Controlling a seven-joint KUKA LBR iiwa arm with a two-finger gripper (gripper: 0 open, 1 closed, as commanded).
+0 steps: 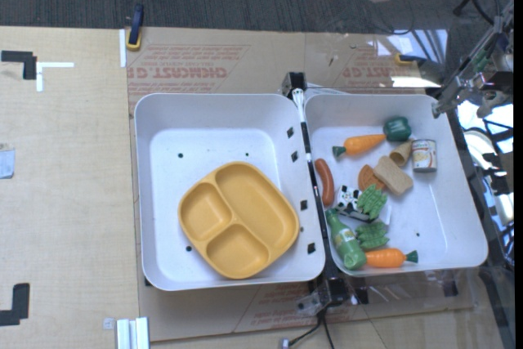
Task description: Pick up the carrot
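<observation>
Two orange carrots lie in the right bin (453,217). One carrot (365,145) rests near the bin's back, its green top pointing left, just left of a green pepper (397,128). The other carrot (384,258) lies along the front wall with its green top pointing right. It touches a green bottle (346,242) on its left.
The right bin also holds a small can (423,156), a tan block (394,175), a red sausage (325,180), leafy green toys (373,201) and a black-and-white item (350,201). A yellow divided plate (239,218) lies in the left bin (163,176). A metal frame and cables (482,69) stand at the right.
</observation>
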